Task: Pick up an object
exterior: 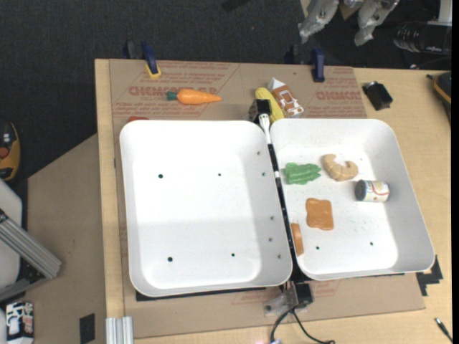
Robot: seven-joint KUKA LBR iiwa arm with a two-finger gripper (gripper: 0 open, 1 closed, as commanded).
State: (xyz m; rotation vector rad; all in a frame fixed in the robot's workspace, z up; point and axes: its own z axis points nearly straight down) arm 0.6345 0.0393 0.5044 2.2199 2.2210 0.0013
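- A toy orange carrot with a green top (193, 97) lies on the brown cardboard sheet (115, 192) behind the left white plastic bin (136, 213), outside it.
- The left white plastic bin sits on the cardboard, which covers the table (430, 156).
- A yellow toy corn cob (270, 103) and a small orange-and-white carton (289, 102) lie side by side just behind the seam where the left bin meets the right white plastic bin (401, 213).
- A thin orange piece (297, 238) rests against the right bin's wall nearest the left bin, towards the front.
- A flat green leafy toy (302, 173) lies just right of the left bin's edge, in the right bin's rear half.
- A flat orange-brown slab (320, 214) lies in front of the green toy.
- A curled tan pastry-like toy (339, 167) lies right of the green toy.
- A small white can on its side (371, 190) lies furthest from the left bin.
- The hand (344, 21) hangs high beyond the right bin's far edge, well apart from every toy, its two pale fingers (315, 18) spread and pointing down, with nothing between them.
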